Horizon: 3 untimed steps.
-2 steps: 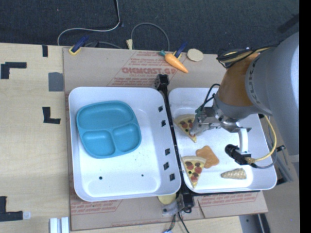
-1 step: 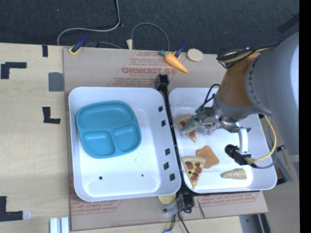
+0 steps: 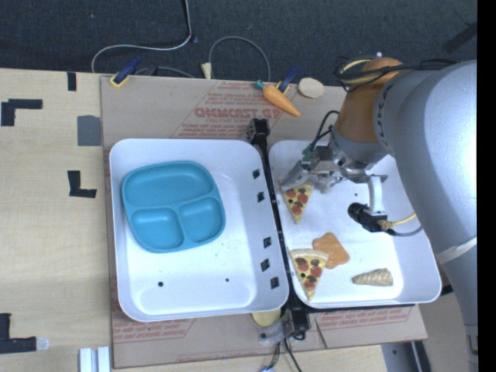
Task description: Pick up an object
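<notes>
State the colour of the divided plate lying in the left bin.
Light blue; the divided plate shows best in the camera view, lying flat in the left bin.

The sectioned blue plastic plate [image 3: 173,205] looks smooth and faintly glossy, like the two white plastic bins [image 3: 136,285]. They sit on matt brown printed cardboard [image 3: 225,108] over a pale wood-look bench top [image 3: 46,231].

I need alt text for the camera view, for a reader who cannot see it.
The end effector hangs over the right bin by a pizza slice; a second slice, a cookie and a cone lie nearer. The left bin holds a blue divided plate.
</notes>
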Available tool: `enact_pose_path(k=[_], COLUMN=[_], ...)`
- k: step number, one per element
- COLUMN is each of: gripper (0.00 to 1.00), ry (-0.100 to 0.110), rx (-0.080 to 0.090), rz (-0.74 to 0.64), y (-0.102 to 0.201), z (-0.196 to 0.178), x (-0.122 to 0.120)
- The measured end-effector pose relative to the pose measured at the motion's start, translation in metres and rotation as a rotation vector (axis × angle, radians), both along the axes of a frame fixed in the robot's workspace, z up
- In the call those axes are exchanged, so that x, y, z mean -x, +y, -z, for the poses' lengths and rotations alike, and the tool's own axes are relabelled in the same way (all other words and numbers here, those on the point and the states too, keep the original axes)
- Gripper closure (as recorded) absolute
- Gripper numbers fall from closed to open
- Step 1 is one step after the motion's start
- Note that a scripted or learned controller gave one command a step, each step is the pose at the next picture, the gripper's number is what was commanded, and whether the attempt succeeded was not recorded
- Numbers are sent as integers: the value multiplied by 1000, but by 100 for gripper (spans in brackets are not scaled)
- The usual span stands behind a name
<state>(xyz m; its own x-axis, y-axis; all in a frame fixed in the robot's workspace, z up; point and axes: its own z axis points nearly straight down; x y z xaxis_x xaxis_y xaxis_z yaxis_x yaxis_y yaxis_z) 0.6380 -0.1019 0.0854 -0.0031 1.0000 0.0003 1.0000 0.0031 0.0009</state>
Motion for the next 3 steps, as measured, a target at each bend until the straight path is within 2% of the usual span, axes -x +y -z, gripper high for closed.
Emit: enact_pose_path(k=[1,2,3], gripper=[0,100,100], ry=[0,-3,-2], rx=[2,2,-2], rz=[2,1,-2], y=[5,6,55], z=[0,-11,-104], x=[-7,-8,22])
